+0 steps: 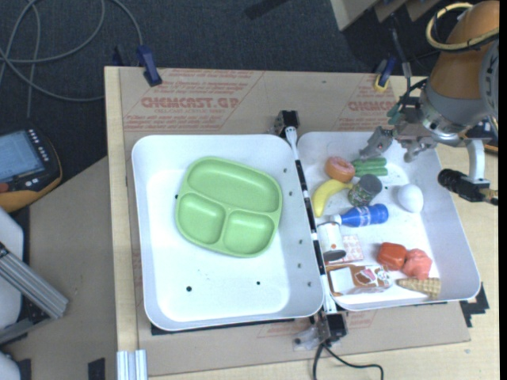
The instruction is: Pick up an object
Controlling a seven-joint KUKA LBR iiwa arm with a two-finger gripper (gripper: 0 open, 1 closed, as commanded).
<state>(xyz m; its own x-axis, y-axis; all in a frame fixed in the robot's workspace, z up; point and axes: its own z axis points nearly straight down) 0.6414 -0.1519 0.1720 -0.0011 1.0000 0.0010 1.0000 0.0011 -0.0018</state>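
Note:
My gripper (397,146) hangs open over the far edge of the right bin (462,244), with nothing between its fingers. Just below it in that bin lie a green item (370,165) and an orange round piece (341,168). Closer to me are a yellow banana (327,195), a grey can (366,188), a blue bottle (365,215) and a white egg (409,198). Near the front sit two red pieces (392,254) (418,261), a cone (420,286) and small printed cards (349,250).
The left bin (158,275) holds a green divided plate (228,206). Both bins rest on a cardboard sheet (206,97) clamped to the bench. Cables and a tablet (20,158) lie off the bench at the left.

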